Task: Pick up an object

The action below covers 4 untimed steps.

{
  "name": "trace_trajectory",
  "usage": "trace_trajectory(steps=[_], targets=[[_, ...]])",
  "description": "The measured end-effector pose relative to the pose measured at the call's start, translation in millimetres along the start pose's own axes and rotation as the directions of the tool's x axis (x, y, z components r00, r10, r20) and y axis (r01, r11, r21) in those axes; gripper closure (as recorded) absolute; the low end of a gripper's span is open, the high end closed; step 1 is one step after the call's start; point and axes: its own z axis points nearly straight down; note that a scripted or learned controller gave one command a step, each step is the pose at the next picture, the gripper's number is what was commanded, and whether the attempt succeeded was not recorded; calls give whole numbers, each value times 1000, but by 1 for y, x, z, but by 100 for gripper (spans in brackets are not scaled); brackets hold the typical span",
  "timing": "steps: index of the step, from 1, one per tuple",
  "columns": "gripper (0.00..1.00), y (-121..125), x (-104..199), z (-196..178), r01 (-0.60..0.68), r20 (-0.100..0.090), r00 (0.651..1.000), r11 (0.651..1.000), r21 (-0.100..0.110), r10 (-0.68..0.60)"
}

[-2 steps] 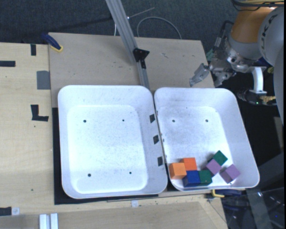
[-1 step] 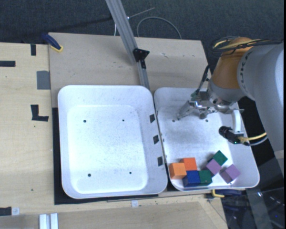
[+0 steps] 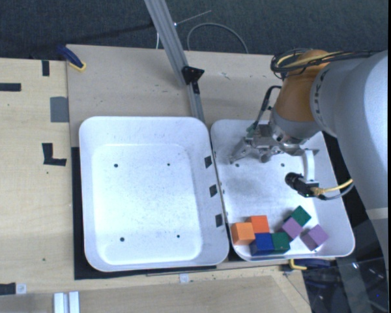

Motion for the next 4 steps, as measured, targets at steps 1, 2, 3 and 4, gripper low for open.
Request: trace_trajectory(steps=[1,2,3,4], targets=[[0,-20,30,-106,0,1,1000,1000,-9,0],[0,-60,-29,-194,-8,6,1000,1000,-10,8],[0,-100,-31,-30,-4,-1,1000,1000,8,4],[0,-145,-65,-23,-5,13,1000,1000,-23,5]])
